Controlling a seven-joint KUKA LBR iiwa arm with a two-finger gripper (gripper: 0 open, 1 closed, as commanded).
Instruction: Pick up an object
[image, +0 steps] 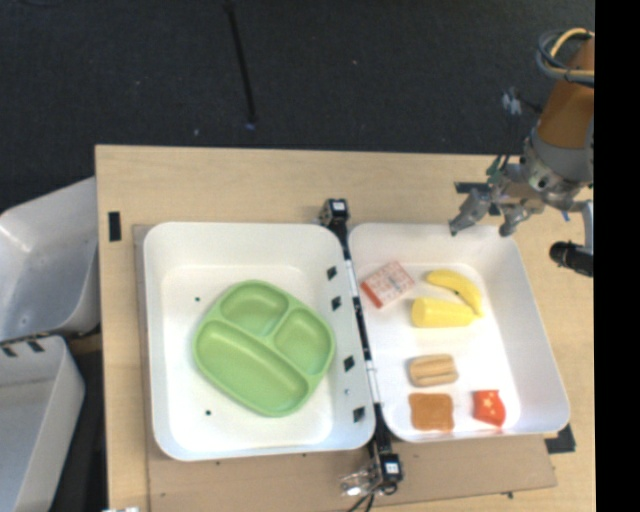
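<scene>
Surveying the bench from above, I read the scene from largest item to smallest. The left bin (160, 300) holds a green divided plate (264, 347). The right bin (530, 330) carries the candidates for picking: a yellow wedge (441, 313) touching a banana (456, 286), a red-and-white packet (387, 284), a tan bun-like piece (432, 371), an orange square (431, 411) and a small red piece (488, 406). My gripper (484, 221) hangs at the far right corner of the right bin, fingers spread wide with nothing between them, well apart from every item. I judge the step in hand to be the approach, with no grasp begun. The next move, as I see it, calls for choosing one item, centring the spread fingers over it, then descending; the banana and packet lie nearest.
</scene>
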